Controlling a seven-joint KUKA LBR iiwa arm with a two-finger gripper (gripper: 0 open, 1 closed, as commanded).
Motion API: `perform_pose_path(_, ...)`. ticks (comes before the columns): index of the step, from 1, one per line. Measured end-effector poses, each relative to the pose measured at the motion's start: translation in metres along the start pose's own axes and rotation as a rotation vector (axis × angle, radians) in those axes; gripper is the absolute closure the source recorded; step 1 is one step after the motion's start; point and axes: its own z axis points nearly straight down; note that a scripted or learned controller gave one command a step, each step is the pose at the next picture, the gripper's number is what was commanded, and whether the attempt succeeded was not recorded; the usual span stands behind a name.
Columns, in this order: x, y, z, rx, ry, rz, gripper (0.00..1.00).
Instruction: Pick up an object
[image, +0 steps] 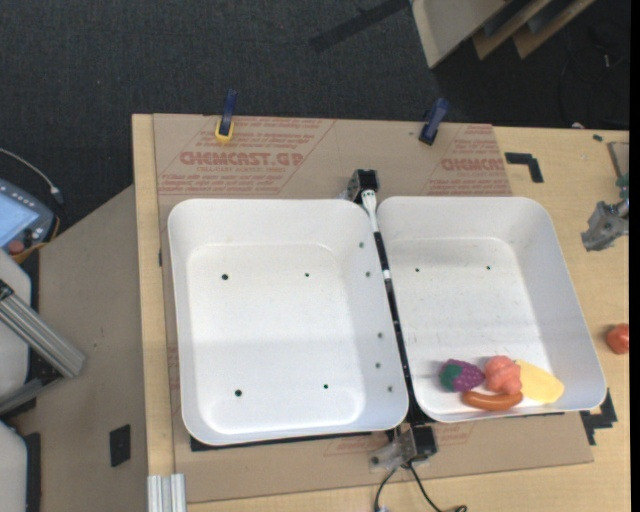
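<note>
Several small toys lie bunched in the near right corner of the right bin (480, 300). A purple grape-like piece (462, 375) is on the left of the bunch. Beside it sits a pink-orange lump (503, 373), and a flat yellow piece (541, 384) lies to its right. An orange sausage-shaped piece (492, 400) lies along the bin's near wall, touching the others.
The left bin (270, 320) adjoins the right one along a black divider strip (385, 290). A small grey metal piece (603, 224) and an orange object (618, 340) sit on the bench at the right edge. Blue clamps (434, 120) hold the board's far edge.
</note>
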Motion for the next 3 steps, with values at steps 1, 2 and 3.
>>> perform_pose_path(1,0.0,0.001,-0.01,-0.004,-0.003,-0.001,1.0)
perform_pose_path(2,-0.001,0.002,-0.021,-0.007,-0.005,-0.001,1.0)
perform_pose_path(3,-0.001,0.002,-0.031,-0.011,-0.008,-0.001,1.0)
